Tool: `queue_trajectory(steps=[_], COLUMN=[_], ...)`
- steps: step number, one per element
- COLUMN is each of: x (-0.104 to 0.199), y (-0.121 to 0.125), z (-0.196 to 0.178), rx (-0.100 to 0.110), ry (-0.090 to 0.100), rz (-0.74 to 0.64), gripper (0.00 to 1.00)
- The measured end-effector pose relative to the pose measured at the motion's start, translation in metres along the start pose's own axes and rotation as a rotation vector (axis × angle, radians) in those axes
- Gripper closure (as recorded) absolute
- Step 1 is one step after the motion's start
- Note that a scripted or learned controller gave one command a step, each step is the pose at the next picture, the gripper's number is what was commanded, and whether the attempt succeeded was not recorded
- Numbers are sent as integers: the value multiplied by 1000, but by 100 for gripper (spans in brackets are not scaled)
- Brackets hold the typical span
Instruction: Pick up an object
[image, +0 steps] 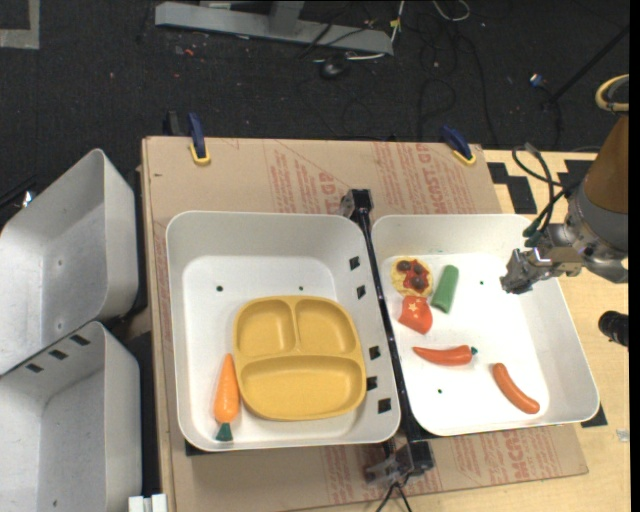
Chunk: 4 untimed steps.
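Note:
The right bin holds a small pizza slice, a green cucumber, a red strawberry-like piece, a red chili pepper and an orange sausage. My gripper hangs over the upper right part of this bin, well right of the cucumber and apart from every item. Nothing shows between its fingers.
The left bin bears a yellow divided tray with an orange carrot lying beside its left edge. Two spare white bins sit off the bench at the far left. A black divider separates the two bins.

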<state>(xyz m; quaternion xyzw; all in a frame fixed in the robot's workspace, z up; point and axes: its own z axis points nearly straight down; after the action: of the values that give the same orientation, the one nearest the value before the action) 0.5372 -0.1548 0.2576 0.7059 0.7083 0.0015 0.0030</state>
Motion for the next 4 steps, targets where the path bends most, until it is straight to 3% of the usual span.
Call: queue_trajectory(steps=[2, 4], x=[106, 203], y=[21, 56], z=[3, -2], rx=[5, 4], ry=[4, 4], rz=[-5, -5], gripper=[100, 100])
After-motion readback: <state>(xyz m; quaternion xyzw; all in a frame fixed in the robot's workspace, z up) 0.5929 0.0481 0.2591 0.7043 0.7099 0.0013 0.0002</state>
